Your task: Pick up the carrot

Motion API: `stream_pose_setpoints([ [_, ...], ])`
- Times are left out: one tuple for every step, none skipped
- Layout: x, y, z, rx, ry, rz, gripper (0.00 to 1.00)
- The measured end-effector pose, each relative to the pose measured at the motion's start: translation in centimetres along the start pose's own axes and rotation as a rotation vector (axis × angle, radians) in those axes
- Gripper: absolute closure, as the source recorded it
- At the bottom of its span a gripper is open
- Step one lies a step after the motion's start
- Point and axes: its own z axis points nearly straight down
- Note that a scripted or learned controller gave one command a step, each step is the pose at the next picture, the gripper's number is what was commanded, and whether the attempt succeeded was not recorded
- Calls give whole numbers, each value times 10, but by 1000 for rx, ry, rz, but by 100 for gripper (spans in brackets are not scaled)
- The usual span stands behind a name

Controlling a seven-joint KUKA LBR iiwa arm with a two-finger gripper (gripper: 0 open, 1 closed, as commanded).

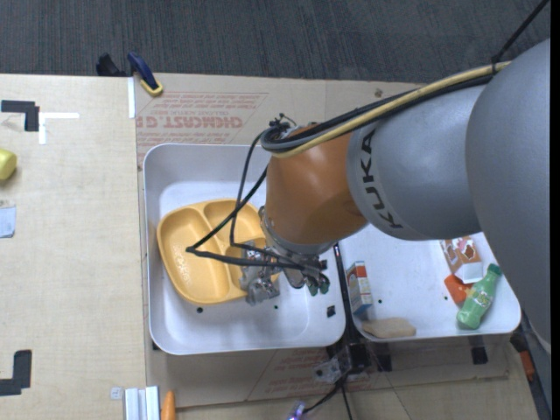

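Arm: the grey arm with its orange band reaches in from the right and hangs low over the left bin [166, 322], so its bulk hides much of that bin's middle
Gripper [260, 289]: sits at the near edge of the yellow divided plate [197, 252]; how far open it is cannot be told, and nothing is seen held in it
Carrot [454, 288]: likely the short orange-red piece in the right bin [420, 269], far right side, touching the green bottle [477, 300] and partly covered by it
Look of the carrot: small, bright orange, stubby; its full length is hidden
Judgement: the gripper is well apart from the carrot, in the other bin, so the pick is not yet begun; the bottle leaning against it may crowd a grasp
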Motion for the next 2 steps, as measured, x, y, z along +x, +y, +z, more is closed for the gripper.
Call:
stream_pose_setpoints([
  [4, 12, -85, 1, 0, 194, 100],
  [-3, -5, -70, 0, 3, -252, 100],
])
